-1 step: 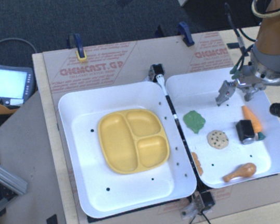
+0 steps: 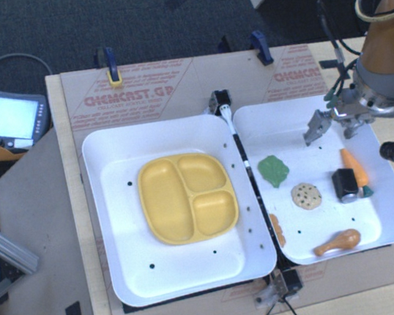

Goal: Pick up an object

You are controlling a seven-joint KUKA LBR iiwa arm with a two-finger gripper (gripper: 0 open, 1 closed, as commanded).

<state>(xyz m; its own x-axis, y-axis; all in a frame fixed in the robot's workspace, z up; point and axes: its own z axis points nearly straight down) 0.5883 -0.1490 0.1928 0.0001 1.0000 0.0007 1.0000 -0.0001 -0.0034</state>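
The gripper hangs over the far part of the right bin, its two fingers spread apart with nothing between them; one finger points toward the bin's middle, the other sits nearer the bin's right wall. The arm, grey with an orange band, comes in above the bin's far right corner. On the right bin's floor lie several things, all apart from the gripper: a green leafy piece near the left wall, a round speckled cookie just toward the near edge from it, a black block to the cookie's right, and an orange carrot touching the block's right side, running along the right wall. A tan drumstick lies by the near edge, toward the near right corner. A small orange piece rests against the left wall near the near left corner. The left bin bears a yellow divided plate at its middle, with three compartments.
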